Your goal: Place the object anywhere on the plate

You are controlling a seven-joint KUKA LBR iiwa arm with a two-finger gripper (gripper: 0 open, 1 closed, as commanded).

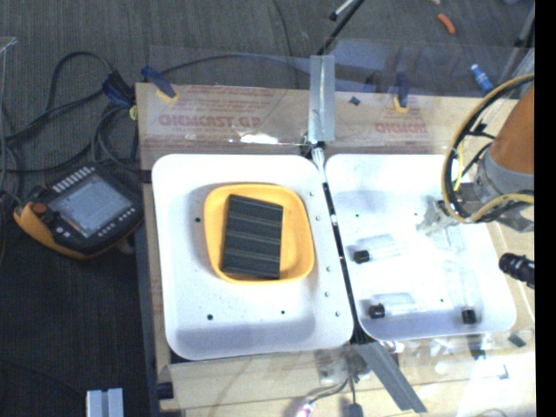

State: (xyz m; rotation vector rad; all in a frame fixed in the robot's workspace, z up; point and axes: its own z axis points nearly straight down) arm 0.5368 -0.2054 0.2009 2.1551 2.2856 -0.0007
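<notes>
Dark ribbed block lies flat on the yellow plate. I see the arm right of it; jaws' state unclear.

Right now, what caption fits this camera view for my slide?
Dark ridged block lying on the yellow plate in the left bin; arm over the right bin.

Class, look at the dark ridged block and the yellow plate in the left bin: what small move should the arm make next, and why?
Probably none toward the block: it already lies flat on the yellow plate in the left bin. The arm sits over the right bin, so a small retreat clear of it seems best.
</notes>
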